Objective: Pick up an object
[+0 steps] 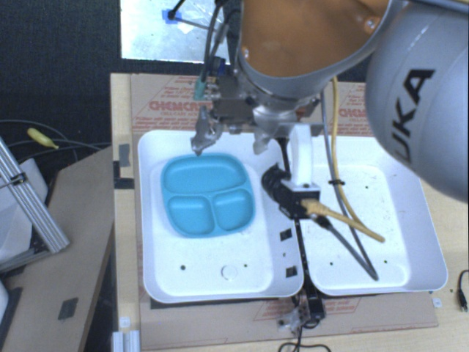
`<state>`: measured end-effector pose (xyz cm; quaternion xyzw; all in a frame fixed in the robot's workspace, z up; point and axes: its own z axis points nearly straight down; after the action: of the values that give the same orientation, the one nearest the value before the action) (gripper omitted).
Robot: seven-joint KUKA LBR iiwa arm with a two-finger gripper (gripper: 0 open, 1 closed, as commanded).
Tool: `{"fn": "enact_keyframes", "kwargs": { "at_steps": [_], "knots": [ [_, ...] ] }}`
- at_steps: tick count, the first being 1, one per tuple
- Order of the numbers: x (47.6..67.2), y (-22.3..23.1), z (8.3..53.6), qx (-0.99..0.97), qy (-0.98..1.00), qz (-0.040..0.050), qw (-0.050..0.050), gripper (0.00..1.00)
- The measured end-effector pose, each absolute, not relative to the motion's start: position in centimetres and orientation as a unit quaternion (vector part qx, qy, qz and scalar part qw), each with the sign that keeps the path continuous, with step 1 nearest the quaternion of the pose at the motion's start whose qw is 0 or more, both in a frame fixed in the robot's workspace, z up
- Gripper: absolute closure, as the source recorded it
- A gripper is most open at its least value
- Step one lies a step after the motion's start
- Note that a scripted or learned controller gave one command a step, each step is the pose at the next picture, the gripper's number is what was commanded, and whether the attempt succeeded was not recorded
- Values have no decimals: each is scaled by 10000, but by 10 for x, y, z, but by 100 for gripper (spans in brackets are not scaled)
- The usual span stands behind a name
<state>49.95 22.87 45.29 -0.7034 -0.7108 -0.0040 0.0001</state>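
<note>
My pincer [227,144] hangs spread wide, holding nothing, over the far rim of the blue plate [207,195] in the left bin [220,281], placed to straddle that edge

Light is even and fairly bright over both white bins [220,288], which read slightly washed out, with soft shadow along their inner walls. A bare patch of floor [161,20] by the top edge glares pale (nearly blown out). The arm [410,86], close to the lens, is blurred and out of focus; the dark surround at top left stays dim and grainy
</note>
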Motion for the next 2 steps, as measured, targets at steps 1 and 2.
{"fn": "enact_keyframes", "kwargs": {
  "at_steps": [1, 2],
  "knots": [
    [502, 225, 461, -7038, -7104, -33, -10, 100],
    [486, 178, 402, -7082, -7060, 21, 6, 100]
  ]
}}
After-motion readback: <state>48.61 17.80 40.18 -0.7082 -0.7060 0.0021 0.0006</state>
